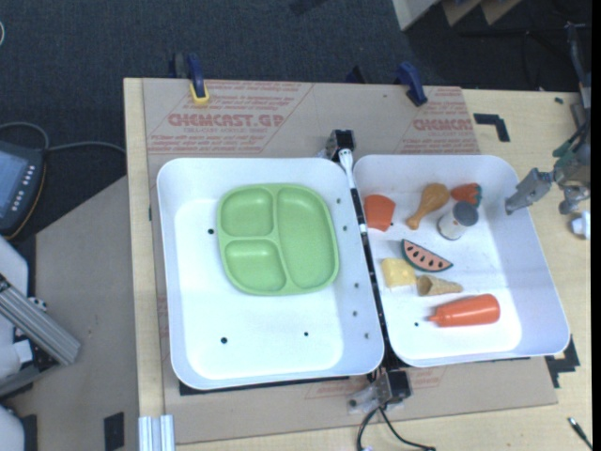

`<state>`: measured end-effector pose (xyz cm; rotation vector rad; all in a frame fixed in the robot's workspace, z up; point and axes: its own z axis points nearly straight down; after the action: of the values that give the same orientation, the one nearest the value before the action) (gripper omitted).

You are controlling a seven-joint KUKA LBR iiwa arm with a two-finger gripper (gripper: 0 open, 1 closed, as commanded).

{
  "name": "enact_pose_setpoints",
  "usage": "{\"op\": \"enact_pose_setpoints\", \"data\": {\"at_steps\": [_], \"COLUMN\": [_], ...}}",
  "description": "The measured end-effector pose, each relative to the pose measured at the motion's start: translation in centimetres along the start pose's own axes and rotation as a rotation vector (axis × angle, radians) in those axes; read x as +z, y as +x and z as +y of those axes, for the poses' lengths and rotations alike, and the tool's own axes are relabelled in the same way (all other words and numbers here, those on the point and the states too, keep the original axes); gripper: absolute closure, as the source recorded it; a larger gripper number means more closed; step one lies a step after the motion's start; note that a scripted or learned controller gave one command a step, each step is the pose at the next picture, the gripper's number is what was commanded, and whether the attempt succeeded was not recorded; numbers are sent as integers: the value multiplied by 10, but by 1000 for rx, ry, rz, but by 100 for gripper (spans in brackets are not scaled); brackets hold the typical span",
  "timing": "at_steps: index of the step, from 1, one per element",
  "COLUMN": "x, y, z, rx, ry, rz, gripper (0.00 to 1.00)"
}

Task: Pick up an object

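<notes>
1. Camera view: my gripper (537,188) sits at the right edge of the frame, over the far right rim of the right-hand shallow white bin (540,280). Can't tell how it's set; nothing visible in its grasp.
2. Nearest candidates: small grey-and-white cylindrical can (456,221), with a red rounded toy piece (467,194) just behind it, touching or nearly so. Both near me, not in contact with me.
3. Next out: tan toy chicken drumstick (428,203), orange cup-shaped piece (378,211) beside the bins' shared edge.
4. Mid-bin: toy watermelon slice with red flesh and dark rind (424,255), yellow block (398,272), tan cone-shaped piece (438,286), the last two touching or close to it.
5. Near side: long red-orange toy sausage (465,312), lying alone, well apart from me.
6. Left-hand white bin (188,280) holds a light green plastic divided plate (278,238), lying flat.
7. Progress, my read: pick not started. All objects rest on bin floors. Left: choose target, descend, close, lift.
</notes>
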<state>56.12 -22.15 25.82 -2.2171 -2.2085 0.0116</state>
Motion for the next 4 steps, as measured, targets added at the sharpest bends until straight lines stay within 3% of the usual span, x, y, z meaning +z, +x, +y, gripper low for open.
{"op": "enact_pose_setpoints", "data": {"at_steps": [1, 4], "x": [-8, 140], "y": [1, 20], "z": [2, 13], "rx": [-4, -5], "ry": [-14, -9], "rz": [-3, -1], "gripper": [0, 0]}}
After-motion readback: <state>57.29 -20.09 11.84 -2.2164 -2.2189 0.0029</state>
